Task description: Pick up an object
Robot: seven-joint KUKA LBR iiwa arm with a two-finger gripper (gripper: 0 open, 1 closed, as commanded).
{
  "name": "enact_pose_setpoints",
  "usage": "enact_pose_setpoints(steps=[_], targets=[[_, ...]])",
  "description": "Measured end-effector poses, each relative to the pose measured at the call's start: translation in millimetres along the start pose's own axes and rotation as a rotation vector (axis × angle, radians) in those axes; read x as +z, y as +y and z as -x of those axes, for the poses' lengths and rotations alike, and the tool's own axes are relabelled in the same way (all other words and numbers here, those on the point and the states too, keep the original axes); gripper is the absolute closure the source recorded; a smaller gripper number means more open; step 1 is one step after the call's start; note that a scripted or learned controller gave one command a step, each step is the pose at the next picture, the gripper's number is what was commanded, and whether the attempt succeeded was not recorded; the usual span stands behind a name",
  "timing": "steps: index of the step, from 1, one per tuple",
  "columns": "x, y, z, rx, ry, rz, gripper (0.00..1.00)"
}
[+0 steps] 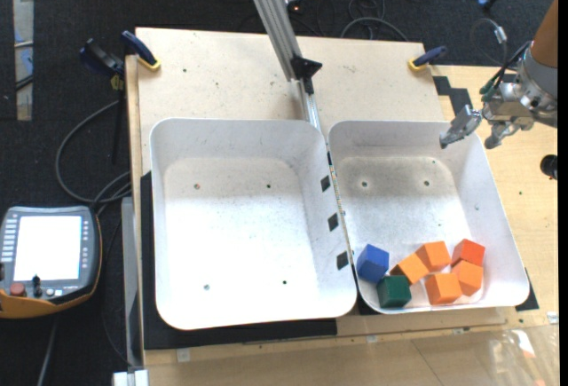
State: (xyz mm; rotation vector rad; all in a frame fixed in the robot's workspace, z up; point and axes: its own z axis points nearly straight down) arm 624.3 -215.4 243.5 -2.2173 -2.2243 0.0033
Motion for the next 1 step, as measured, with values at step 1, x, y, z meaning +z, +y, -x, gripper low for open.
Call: enact_pose_setpoints(steps=[1], targets=[[-102.6, -73.5, -0.2, 0.006, -0.003, 0.010, 0.00]])
